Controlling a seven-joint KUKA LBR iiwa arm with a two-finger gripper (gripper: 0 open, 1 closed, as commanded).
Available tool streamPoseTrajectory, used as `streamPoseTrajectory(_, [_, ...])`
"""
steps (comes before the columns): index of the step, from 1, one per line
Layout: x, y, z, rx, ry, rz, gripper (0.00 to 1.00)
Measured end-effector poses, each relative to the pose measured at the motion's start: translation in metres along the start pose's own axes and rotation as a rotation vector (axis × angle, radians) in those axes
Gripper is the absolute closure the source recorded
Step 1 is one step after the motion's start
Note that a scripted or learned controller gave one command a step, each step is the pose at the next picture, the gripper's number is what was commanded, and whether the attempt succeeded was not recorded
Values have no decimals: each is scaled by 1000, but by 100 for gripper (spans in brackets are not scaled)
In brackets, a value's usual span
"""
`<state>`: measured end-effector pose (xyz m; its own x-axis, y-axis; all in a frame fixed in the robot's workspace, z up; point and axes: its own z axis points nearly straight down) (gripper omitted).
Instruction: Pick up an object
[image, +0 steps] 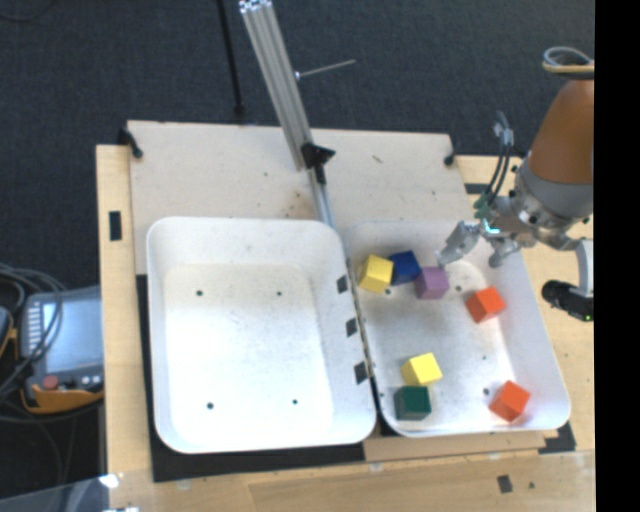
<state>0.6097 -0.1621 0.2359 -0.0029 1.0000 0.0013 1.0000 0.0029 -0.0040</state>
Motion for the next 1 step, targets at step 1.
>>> streamPoseTrajectory(1, [0, 1, -3, -5, -1, -1, 0])
